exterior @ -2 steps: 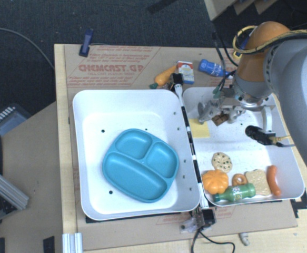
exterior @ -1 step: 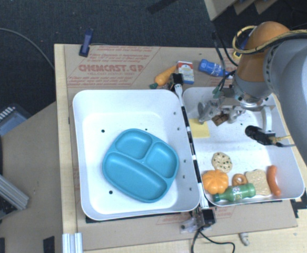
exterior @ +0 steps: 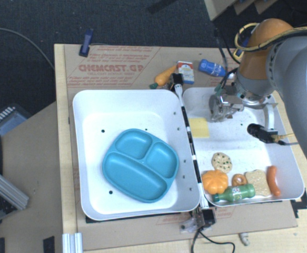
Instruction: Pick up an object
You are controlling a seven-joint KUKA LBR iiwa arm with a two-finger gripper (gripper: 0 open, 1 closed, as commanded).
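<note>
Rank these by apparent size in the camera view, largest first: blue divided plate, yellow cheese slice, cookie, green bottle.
1. blue divided plate, by far
2. green bottle
3. yellow cheese slice and cookie look about alike, so no ranking between them.

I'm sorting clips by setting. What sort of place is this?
Probably a robotics lab bench set up for pick tests. Two shallow white bins sit on a cardboard-covered bench, toy food such as a cookie and a small pumpkin lies in the right one, and a grey arm reaches in.
</note>
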